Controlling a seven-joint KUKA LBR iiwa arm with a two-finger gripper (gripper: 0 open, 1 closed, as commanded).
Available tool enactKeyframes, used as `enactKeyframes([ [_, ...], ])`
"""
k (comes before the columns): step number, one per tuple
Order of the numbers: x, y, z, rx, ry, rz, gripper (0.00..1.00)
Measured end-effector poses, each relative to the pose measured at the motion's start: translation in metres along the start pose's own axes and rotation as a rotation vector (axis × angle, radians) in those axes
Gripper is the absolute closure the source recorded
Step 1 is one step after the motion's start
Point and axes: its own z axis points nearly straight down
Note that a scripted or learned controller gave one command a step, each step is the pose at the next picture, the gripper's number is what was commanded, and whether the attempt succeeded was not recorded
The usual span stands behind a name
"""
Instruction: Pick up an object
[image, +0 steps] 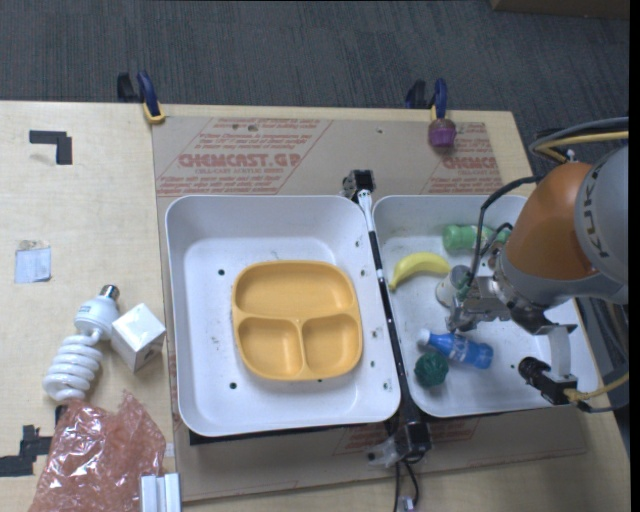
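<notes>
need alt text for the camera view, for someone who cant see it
A grey and orange robot arm reaches into the right white bin, its claw low above a blue bottle, near a banana and a dark green ball. The left bin holds a yellow divided tray.

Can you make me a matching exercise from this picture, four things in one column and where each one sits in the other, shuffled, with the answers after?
Things:
1. yellow divided plate
2. banana
3. light bulb
4. blue bottle

Places:
A. on the bench, left of both bins
B. in the right bin, near its left wall
C. in the left bin
D. in the right bin, just below the pincer

Pairs: 1-C, 2-B, 3-A, 4-D
</notes>
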Motion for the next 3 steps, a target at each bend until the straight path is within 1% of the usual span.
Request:
enactKeyframes([
  [1, 0.000, 0.000, 0.000, 0.001, 0.000, -0.001, 0.00],
  [2, 0.011, -0.029, 0.010, 0.002, 0.001, -0.002, 0.00],
  [3, 0.010, -0.027, 0.000, 0.000, 0.000, 0.000, 1.00],
])
